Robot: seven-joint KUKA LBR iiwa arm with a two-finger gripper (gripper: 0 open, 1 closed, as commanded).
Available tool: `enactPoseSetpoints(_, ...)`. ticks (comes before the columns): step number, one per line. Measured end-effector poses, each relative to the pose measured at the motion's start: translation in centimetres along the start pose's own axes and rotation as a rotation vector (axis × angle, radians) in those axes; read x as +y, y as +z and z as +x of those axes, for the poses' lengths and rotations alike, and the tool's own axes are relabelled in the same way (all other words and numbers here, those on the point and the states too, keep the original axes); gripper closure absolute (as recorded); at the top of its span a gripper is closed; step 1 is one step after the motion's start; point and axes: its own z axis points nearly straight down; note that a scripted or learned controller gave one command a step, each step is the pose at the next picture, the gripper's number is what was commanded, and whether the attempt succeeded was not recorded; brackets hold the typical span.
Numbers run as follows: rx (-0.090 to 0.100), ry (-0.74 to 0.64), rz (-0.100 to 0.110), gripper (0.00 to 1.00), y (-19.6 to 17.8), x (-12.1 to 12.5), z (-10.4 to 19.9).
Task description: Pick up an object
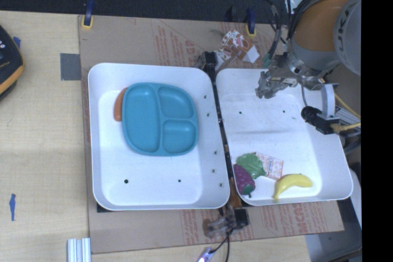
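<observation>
Look at the right bin (319, 150): your fingers (268, 88) hang over its far end, close to the rim there, with the grey and orange arm (322, 21) reaching in from the right. You cannot tell from this view how far apart the fingers stand; they read as one dark grey cluster against the white floor. Nothing shows between them, and the patch of bin beneath them is bare.

The things you could pick all lie at the opposite, near end of that same bin, well apart from the fingers. The yellow banana (292, 183) sits nearest the bin's front rim, off to the fingers' right as the camera sees it. Just to its left lies a small printed packet (271, 165), and beside that a green leafy toy (250, 164) touching a purple grape-like toy (244, 179) that rests against the bin's left wall.

In the left bin (110, 181), well away from the fingers on the other side of the dividing rims, you have a blue divided plate (161, 118) lying flat, with an orange item (118, 105) tucked against its left edge and partly hidden under it.

Behind the bins, on the surface (37, 132), a crumpled wrapper (234, 43) lies beyond the fingers near a blue clamp (250, 16).
</observation>
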Motion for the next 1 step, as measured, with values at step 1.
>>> enactPoseSetpoints(1, -0.002, 0.002, 0.002, 1.0, -4.52, -2.05, -3.44)
